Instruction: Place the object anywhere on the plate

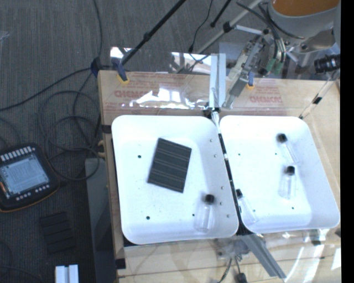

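Sitting on the bench (166, 91) are the two white bins, side by side and touching along the middle. The left bin (133, 221) has a dark ribbed plate (170, 164) lying flat in it, turned at a bit of an angle, roughly in the middle. Down near that bin's lower right corner there's a clear bottle with a black cap (205, 213) lying on its side, cap end pointing up toward the plate but well apart from it, so it's not on the plate.

The right bin (315, 215) has two more clear black-capped bottles: one up near the top right (286, 145), one just below it (287, 182). They're hard to make out against the white.

The arm (301, 14) is up at the top right, grey with the orange band, parked above the back edge of the bench. The gripper (243, 77) hangs over that back edge, but honestly I can't tell if it's open or closed from this angle.
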